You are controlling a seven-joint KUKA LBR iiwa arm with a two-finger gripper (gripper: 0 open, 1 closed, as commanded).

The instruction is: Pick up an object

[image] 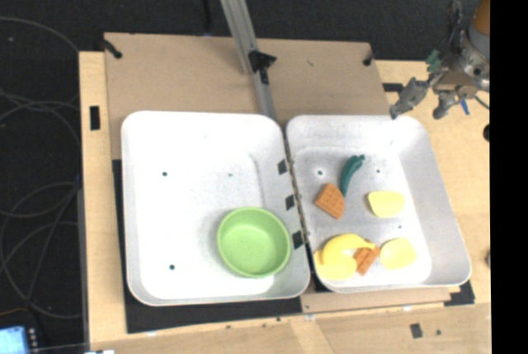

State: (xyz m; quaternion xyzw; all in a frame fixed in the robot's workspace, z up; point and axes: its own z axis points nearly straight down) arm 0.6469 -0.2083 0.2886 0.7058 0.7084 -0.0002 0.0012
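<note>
My gripper point(425, 101) hangs at the upper right, just past the far right corner of the right bin point(412, 134), fingers spread apart with nothing between them. In the right bin lie a dark green curved piece point(352, 172), an orange waffle-like piece point(330, 200), a pale yellow piece point(385, 203), a larger yellow piece point(340, 255), a small orange piece point(364, 260) and another pale yellow piece point(397, 253). A green bowl point(253, 241) sits at the near right of the left bin point(165, 146).
A grey metal post point(235, 6) rises slanted from behind the seam between the bins. Both bins rest on a tan bench point(181, 72); black cables lie on the dark floor to the left.
</note>
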